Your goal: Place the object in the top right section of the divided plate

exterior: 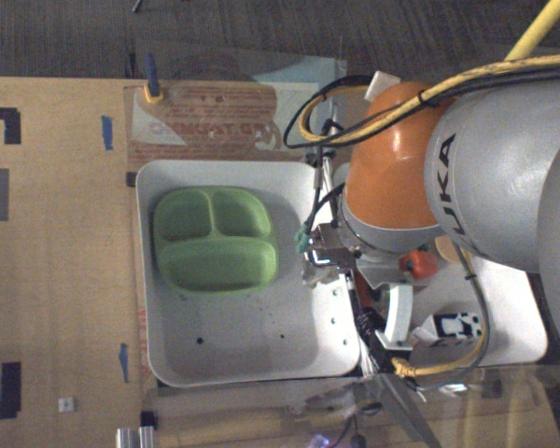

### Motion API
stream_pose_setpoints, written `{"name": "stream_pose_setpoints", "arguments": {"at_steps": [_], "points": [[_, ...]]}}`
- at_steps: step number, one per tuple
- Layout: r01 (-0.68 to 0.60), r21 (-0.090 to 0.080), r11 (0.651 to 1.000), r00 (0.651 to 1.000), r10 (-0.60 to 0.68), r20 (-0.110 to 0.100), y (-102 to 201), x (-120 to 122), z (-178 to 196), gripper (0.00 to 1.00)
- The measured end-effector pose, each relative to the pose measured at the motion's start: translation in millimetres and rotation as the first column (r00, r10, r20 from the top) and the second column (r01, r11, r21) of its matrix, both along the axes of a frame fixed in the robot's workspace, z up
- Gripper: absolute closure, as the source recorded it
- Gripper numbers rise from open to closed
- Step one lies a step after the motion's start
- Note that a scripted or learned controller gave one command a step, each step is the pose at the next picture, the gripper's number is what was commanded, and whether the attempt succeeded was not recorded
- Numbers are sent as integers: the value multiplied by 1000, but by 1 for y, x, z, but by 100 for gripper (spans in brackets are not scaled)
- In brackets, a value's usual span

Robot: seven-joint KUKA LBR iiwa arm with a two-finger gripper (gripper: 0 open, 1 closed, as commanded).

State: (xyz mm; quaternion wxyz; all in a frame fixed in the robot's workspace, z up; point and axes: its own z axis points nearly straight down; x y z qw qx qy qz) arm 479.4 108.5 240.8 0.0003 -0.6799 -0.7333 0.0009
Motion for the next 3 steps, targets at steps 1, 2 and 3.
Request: {"name": "stream_pose_setpoints", "arguments": {"at_steps": [1, 2, 3], "points": [[-135, 0, 991, 991, 135, 3, 85, 67, 65, 100], [-154, -1, 988, 988, 154, -2, 57, 34, 30, 100], [-182, 0, 983, 983, 182, -2, 30, 9, -9, 100]]}}
